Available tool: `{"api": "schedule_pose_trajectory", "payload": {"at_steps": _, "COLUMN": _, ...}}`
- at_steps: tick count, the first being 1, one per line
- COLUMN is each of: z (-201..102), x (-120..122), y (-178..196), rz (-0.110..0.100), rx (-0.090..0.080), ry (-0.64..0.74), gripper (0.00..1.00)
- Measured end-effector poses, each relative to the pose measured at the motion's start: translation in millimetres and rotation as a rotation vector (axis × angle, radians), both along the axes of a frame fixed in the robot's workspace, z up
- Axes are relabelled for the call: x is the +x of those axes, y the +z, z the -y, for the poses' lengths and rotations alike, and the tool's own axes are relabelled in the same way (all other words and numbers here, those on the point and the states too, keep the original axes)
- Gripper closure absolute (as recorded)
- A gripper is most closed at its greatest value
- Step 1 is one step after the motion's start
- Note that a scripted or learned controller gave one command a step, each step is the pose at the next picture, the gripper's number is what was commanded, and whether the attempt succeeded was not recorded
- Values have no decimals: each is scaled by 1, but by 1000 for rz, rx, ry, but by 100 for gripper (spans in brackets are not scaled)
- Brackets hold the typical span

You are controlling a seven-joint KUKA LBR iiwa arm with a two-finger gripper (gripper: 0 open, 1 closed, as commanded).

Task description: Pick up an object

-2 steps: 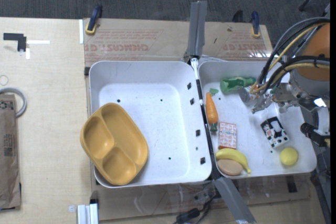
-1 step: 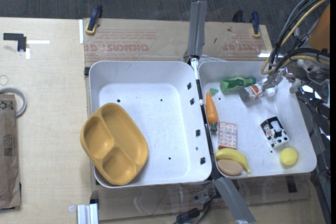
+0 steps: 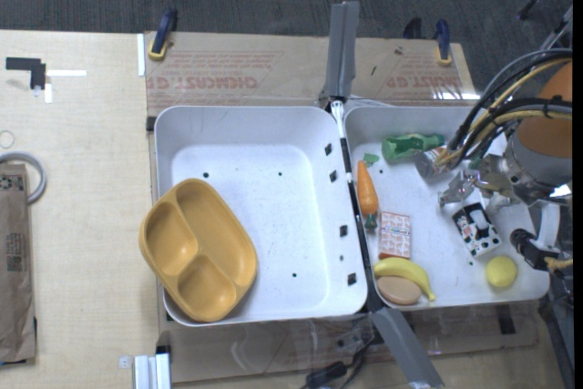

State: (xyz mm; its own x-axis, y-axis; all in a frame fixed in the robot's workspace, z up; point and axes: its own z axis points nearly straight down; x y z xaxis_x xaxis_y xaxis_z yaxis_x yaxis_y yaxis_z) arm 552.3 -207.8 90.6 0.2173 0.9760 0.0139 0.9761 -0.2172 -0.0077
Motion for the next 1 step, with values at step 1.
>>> {"api": "schedule_pose_trajectory", "payload": {"at_steps": 1, "z": 5, "x": 0, "y": 10, "rz": 3, "rx": -12, "ry": -5, "gripper": 100}}
